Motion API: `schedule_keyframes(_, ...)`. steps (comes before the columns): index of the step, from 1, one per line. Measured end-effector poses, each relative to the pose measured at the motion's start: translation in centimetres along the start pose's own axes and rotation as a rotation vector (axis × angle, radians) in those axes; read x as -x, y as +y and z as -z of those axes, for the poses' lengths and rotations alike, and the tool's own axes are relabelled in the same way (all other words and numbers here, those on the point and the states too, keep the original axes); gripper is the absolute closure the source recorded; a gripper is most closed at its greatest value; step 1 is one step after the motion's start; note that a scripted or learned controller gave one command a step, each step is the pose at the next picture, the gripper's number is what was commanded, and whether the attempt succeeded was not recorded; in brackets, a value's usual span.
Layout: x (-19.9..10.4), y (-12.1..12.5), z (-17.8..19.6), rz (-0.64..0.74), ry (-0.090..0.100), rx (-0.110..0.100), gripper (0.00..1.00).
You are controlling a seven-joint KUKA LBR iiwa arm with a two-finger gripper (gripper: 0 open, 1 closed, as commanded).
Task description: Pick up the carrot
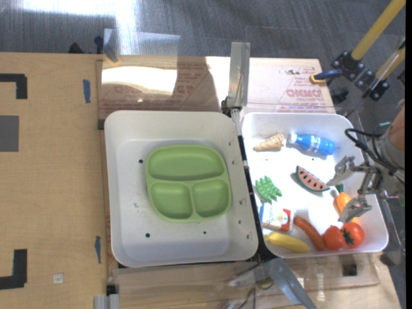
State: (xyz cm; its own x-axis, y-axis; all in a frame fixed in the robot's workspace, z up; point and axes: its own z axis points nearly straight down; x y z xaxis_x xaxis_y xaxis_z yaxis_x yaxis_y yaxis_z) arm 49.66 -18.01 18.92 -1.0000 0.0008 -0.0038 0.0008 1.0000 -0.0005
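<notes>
So the carrot (342, 203) sits in the right bin (380, 244) around 4 o'clock, right between the spread-open fingers (343, 170) of the gripper (353, 188), not clamped.

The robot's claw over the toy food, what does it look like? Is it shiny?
Yes, a bit shiny. The gripper has thin, silvery grey metal fingers with bends in them, like little tongs. Black cables loop behind it, over the corner of the white bin. The arm itself sits at the picture's edge, where a small blurry orange patch shows.
</notes>
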Motion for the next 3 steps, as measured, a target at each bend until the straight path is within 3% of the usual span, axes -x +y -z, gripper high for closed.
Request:
schedule_keyframes(1, -1.2, -4.4, -9.9, -0.066, -0.015, -0.004, 0.0)
schedule_keyframes(2, -1.3, -1.1, -9.9, -0.187, -0.01, -0.004, 0.0)
schedule_keyframes(3, -0.9, -1.1, -8.6, -0.184, -0.021, -0.006, 1.0)
